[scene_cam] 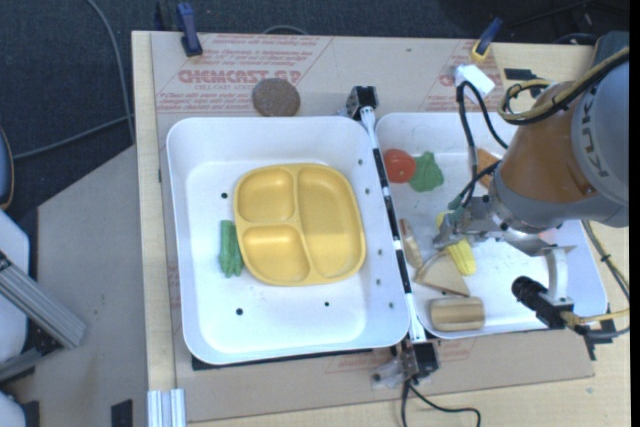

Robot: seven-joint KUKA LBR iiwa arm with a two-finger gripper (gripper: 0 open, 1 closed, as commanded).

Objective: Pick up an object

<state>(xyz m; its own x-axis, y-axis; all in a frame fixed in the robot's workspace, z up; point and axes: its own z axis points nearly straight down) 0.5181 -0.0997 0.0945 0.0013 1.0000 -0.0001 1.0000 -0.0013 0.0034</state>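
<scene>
The right bin (590,287) is crowded along its left rim (392,215): a red ball (399,165) and green toy (428,172) lie near the top, a yellow corn piece (461,259), tan wedge (442,272) and wooden block (457,314) lower down. The gripper (455,228) hangs just above the corn; whether it is spread or pinching cannot be told. The left bin (200,305) holds one yellow divided plate (298,222) and one green pod (230,248), with open white floor around them. Both bins sit on a cardboard-topped bench (240,70).
</scene>
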